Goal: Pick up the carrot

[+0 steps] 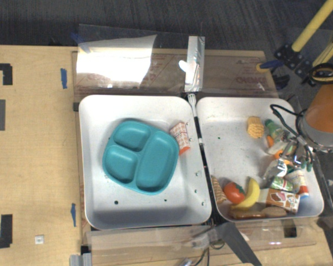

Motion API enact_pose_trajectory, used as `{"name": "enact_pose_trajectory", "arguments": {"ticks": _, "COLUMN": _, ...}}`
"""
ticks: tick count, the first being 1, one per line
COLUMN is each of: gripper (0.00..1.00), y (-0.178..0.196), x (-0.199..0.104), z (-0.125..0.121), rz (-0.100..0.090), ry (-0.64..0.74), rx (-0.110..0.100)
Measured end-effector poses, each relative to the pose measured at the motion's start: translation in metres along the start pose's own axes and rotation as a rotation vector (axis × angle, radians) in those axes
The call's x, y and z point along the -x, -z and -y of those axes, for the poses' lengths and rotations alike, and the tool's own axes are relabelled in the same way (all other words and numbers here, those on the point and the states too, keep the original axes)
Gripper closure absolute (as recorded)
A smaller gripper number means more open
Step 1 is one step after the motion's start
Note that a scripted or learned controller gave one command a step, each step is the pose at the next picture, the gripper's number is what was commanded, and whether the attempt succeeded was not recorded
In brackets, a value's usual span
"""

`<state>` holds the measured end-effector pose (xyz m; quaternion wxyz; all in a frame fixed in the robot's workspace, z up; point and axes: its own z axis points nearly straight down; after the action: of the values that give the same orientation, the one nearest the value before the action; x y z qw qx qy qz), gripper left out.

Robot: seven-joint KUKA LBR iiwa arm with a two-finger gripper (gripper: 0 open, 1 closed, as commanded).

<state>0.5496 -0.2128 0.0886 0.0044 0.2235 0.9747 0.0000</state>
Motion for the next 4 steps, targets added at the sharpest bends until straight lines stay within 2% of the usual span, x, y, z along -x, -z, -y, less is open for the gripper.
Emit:
{"name": "enact_pose_trajectory", "arguments": {"ticks": 1, "gripper": 1.0, "y": 0.014, "x": 0.004, "z": -0.003, "rz": 0.014, "ry": 0.003, "rx": 0.003}}
{"name": "enact_pose_trajectory", "arguments": {"ticks": 2, "gripper": 1.0, "y": 0.088, "x": -0.018, "z": -0.044, "rz": 0.0, "ry": -0.339, "rx": 0.0}}
{"name": "enact_pose_trajectory", "arguments": {"ticks": 3, "gripper": 1.0, "y": 0.009, "x": -0.037, "z": -0.029, "rz": 0.001, "ry": -0.394, "rx": 0.0}}
{"name": "enact_pose_trajectory", "arguments": {"ticks": 4, "gripper": 1.0, "y": 0.099, "x": -0.059, "z": -0.166, "rz": -0.001, "ry": -0.106, "rx": 0.004}}
